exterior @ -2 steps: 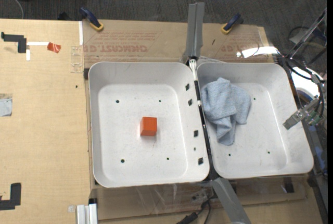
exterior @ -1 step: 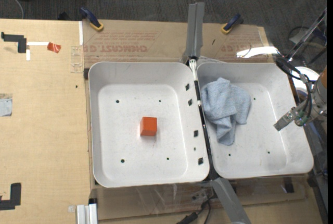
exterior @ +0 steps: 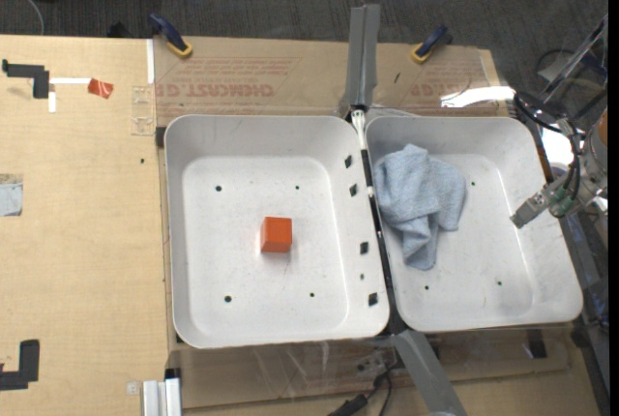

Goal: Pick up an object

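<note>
Hanging at the right middle of the frame, the gripper (exterior: 538, 204) sits over the right-hand rim of the right bin (exterior: 484, 319), low on the grey arm (exterior: 580, 163) that comes in from the frame's right; it is small and dark against the bin wall, and I cannot tell whether it is spread or closed, though nothing is visibly held in it. Nearest to it is a crumpled grey-blue cloth (exterior: 418, 196), heaped in the left half of that bin, close to the divider (exterior: 368, 211) between the two bins and well apart from the gripper. Further out, in the left bin (exterior: 193, 211), a small orange-red cube (exterior: 277, 235) rests alone near the middle of the floor, clear of every wall. The step in hand looks like the approach. For the cloth, a good try would likely come straight down on the tallest fold, near the heap's upper part, rather than on the thin tail trailing toward the bottom of the frame, where a pinch could slide off. For the cube, the jaws should probably line up square with two opposite faces, centred, so it does not twist out.
</note>
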Controlling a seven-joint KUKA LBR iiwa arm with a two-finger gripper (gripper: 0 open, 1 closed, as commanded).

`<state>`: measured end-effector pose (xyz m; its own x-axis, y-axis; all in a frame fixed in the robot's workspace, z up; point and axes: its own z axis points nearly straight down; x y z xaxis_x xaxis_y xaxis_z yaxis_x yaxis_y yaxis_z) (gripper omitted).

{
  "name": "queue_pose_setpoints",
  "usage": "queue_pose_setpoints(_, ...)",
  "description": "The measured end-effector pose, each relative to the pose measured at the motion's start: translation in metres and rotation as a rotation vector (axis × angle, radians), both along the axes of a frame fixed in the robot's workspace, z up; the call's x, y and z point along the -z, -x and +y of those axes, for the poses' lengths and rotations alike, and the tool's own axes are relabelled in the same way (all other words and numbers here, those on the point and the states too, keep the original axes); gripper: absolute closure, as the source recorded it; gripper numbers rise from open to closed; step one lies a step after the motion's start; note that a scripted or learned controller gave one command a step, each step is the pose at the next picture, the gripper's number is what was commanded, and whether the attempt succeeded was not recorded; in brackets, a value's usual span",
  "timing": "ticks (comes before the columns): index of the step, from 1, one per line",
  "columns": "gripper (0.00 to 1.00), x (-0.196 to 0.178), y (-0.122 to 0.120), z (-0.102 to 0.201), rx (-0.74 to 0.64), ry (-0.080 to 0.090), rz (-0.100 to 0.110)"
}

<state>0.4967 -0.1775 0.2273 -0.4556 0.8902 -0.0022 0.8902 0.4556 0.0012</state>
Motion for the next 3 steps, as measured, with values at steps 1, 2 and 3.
queue_pose_setpoints(1, 1.0, 0.018, -0.086, 0.029, 0.097, 0.0, 0.002)
queue_pose_setpoints(2, 1.0, 0.084, -0.033, 0.034, 0.025, -0.001, 0.004)
queue_pose_setpoints(3, 1.0, 0.007, -0.083, 0.01, 0.19, 0.0, 0.002)
